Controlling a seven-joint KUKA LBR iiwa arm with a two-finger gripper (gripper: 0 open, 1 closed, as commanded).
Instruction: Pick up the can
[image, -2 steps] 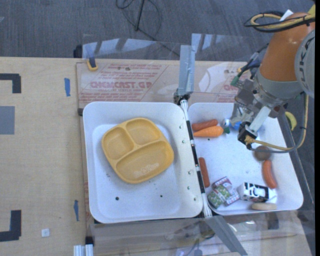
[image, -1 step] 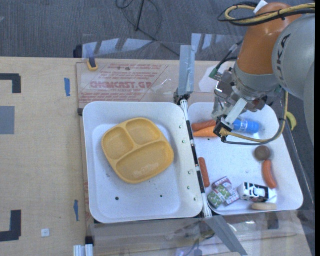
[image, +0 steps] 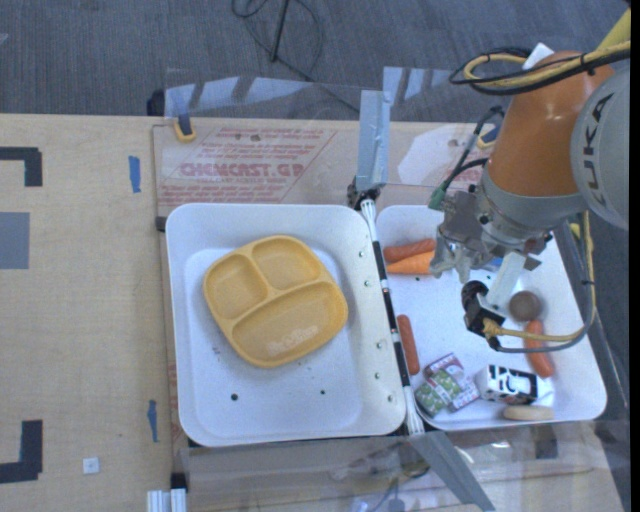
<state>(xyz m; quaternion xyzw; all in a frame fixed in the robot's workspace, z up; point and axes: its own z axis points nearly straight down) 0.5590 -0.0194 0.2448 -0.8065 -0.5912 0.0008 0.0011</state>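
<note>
Hangs with the tool (image: 447, 263), open or clenched impossible to tell, over the carrots (image: 410, 258) at the far left corner of the right bin (image: 440, 325), well apart from the can (image: 445, 384) at its near left corner, so may clip the wall or grab the black-and-white pack (image: 510, 382) alongside.

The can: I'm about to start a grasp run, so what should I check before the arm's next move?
1. Can found: ok. The can lies in the right bin, near its lower-left corner.
2. Gripper over can: not ok. The gripper is by the carrots at the bin's upper end.
3. Can grasped: not ok. It lies on the bin floor, apart from the gripper.
4. Room around can: cannot tell. A black-and-white pack sits close on its right.
5. Can uncovered: ok. Nothing lies on it.
</note>
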